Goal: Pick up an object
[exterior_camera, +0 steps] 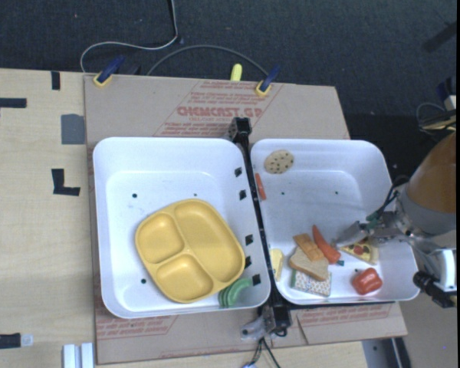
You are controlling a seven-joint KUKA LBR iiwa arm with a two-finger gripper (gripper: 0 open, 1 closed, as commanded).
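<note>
— Red is seen nearest: a tomato-like piece [366,280] lies at the near right corner of the right bin [322,153], with a patterned cracker [313,284] and a bread slice [307,266] to its left.

— And the gripper [366,227]?

— It is lowered into the right bin from the right, just above a yellow wedge with red spots [360,250]. The wedge lies directly under and slightly nearer than the tool — that is judged the relation on which a grasp would turn. An orange carrot-like stick [325,244] lies slantwise to the tool's left, its long axis running from far-left to near-right.

— Are the fingers open?

— That cannot be told; the tip is small and blurred, and nothing is seen held. Farther off a cookie [278,161] rests by the far wall. A yellow divided plate [188,248] sits in the left bin [169,148], a green piece [235,291] just beside it.
</note>
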